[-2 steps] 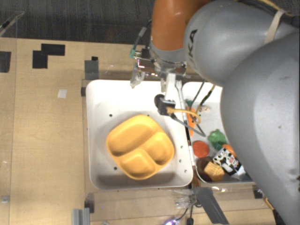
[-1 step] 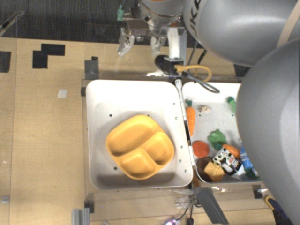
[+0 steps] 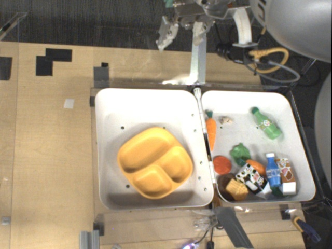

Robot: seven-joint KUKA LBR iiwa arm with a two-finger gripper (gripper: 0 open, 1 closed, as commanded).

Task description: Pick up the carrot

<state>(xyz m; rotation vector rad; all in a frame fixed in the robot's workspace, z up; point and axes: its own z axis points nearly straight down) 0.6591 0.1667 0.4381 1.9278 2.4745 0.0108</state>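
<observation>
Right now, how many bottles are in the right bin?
2: a green bottle lying near the far right corner, and a blue bottle in the near-right pile, which may hide more.

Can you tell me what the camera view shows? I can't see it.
A toy carrot lies in the right white bin, against its left wall, untouched. The robot's gripper hangs high above the bench, beyond the bins and holding nothing. The left bin holds a yellow divided tray; a green bottle and more toy groceries share the right bin.
</observation>
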